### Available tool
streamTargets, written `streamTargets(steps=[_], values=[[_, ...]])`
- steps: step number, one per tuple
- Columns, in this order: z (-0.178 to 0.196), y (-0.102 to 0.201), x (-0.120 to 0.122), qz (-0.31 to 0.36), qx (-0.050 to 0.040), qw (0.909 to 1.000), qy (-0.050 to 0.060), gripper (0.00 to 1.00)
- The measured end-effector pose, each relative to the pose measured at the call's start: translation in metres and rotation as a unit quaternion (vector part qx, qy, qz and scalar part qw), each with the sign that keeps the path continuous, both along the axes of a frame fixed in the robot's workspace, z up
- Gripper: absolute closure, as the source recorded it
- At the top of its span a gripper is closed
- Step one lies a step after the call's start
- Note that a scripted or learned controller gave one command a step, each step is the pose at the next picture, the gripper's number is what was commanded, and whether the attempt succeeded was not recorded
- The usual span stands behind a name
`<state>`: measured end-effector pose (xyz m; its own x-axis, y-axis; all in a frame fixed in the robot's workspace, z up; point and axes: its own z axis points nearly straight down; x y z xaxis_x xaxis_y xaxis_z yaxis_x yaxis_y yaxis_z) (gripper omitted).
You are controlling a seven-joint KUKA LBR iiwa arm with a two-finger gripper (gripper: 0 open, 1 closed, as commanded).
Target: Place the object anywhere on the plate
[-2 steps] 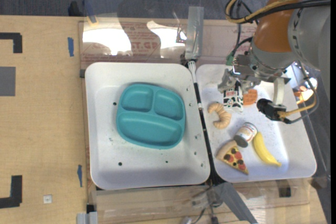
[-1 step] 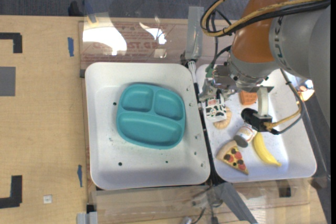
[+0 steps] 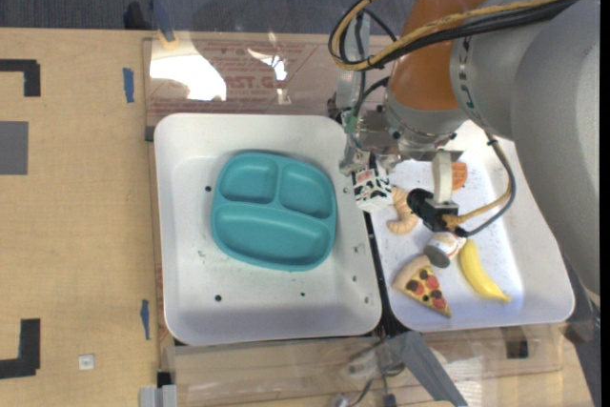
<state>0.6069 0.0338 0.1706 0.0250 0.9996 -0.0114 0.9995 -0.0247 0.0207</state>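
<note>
I take the task's object to be the small black-and-white patterned piece, since it lies closest to the tool. It sits at the left wall of the right bin, just beside the gripper at its six o'clock, and may be touching it. The wrist hides the tool's working end, so I cannot tell whether it is open or closed, or whether it has hold of the piece. The piece is too small and too covered for me to call its long axis. The relation I'm steering by is that the teal divided plate lies at nine o'clock from the gripper, across the two bin walls, in the middle of the left bin. Its three compartments are bare, so any of them would do. Further out in the right bin are a tan croissant-shaped toy at the piece's three o'clock, a pizza slice and a banana toward five o'clock, and an orange scrap. None carries a brand I can see. Red print on the cardboard at the plate's twelve o'clock is washed out by glare and unreadable.
</note>
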Motion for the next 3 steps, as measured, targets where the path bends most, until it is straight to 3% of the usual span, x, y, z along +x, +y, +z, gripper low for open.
streamTargets(steps=[1, 2, 3], values=[[-0.005, 0.0, 0.005, -0.016, -0.0042, 0.9998, -0.009, 1.0], [-0.015, 0.048, -0.01, -0.021, 0.0055, 0.9997, 0.009, 1.0], [-0.014, 0.058, -0.01, -0.015, 0.0104, 0.9998, 0.009, 0.0]])
